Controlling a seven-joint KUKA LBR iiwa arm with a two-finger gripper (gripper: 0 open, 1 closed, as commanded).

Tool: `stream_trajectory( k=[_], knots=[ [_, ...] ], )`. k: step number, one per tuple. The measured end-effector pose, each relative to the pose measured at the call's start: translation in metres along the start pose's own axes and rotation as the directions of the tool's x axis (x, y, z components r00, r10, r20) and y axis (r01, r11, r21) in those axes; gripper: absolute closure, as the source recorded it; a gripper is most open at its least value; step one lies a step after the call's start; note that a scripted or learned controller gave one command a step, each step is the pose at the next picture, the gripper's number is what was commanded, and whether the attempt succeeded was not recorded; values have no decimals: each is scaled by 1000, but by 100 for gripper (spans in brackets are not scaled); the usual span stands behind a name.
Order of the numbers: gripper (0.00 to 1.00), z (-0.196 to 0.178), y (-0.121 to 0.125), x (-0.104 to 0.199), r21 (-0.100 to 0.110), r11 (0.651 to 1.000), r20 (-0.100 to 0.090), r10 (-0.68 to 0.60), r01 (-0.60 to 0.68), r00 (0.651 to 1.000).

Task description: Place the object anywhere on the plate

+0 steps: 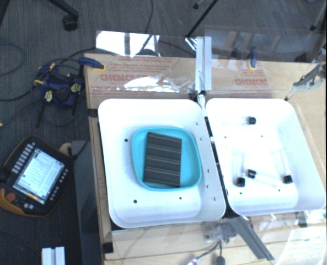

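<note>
The dark grey ribbed rectangular block (163, 159) lies flat in the middle of the turquoise rounded-square plate (193, 170), left of the frame's centre. Its long axis runs almost straight up and down the frame, with the upper end leaning slightly to the right. The ridges on its top face follow that same long direction. Plate rim shows on all four sides of the block, widest at left and right.

The plate sits in the shallow white left bin (113, 148), filling most of the bin's floor. Just beside it, to the right, is the shallow white right bin (306, 148), which holds several small black pieces (251, 174) scattered across its floor, some with faint clear parts that are hard to make out.

Behind both bins, a brown cardboard sheet with red print (135, 73) covers the bench. On the dark carpet in the lower left of the frame lies a grey and orange handheld control pendant (31, 175), and above it a cluster of blue and yellow clamps (64, 84)
</note>
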State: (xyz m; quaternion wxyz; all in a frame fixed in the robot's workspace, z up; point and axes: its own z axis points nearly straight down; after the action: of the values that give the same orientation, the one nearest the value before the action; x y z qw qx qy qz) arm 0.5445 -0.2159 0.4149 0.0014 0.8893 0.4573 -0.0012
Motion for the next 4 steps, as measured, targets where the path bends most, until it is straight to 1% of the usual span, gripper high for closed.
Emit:
stream_trajectory(
  k=[1, 2, 3, 4],
  knots=[
    [0, 188, -67, -12, 7, 994, -1, 109, -108, 994],
    [0, 85, -53, -29, 0, 979, 0, 202, -202, 979],
    [0, -20, -50, -33, 0, 928, 0, 372, -372, 928],
    [0, 124, -45, -41, 6, 916, 1, 402, -402, 916]
  ],
)
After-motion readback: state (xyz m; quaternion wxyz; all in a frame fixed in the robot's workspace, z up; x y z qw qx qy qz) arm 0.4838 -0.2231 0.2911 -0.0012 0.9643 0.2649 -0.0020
